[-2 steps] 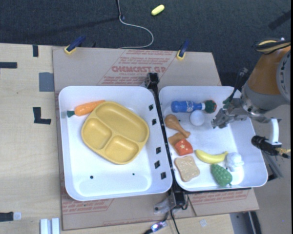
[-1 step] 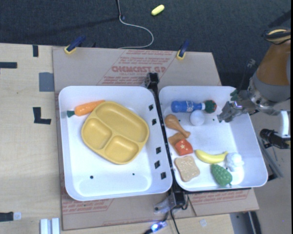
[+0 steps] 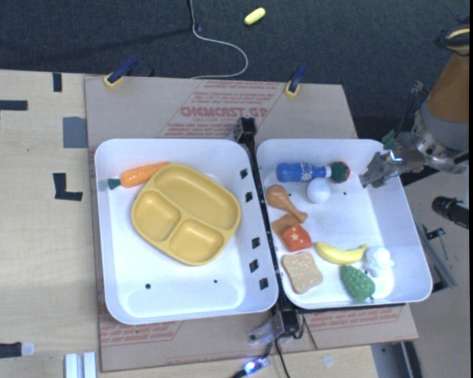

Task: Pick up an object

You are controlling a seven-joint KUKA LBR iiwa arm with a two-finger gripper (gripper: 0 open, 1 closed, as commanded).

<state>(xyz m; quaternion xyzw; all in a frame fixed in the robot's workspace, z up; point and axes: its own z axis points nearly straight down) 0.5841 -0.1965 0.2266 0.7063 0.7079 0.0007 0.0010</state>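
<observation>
The right bin (image 3: 394, 211) holds several toy foods: a blue bottle (image 3: 301, 171), a white ball (image 3: 318, 190), a chicken drumstick (image 3: 284, 201), a strawberry (image 3: 296, 237), a banana (image 3: 340, 252), a slice of toast (image 3: 302, 272), a green vegetable (image 3: 357, 283) and a white piece (image 3: 377, 258). My gripper (image 3: 378, 169) hovers at the right bin's upper right rim, apart from all of them, with nothing visible between its fingers.
The left bin (image 3: 118, 282) carries a yellow divided plate (image 3: 186, 213) and a carrot (image 3: 139, 175) at its upper left. A yellow object (image 3: 255, 16) and a cable (image 3: 221, 42) lie on the dark floor beyond. Blue clamps (image 3: 295, 80) hold the cardboard.
</observation>
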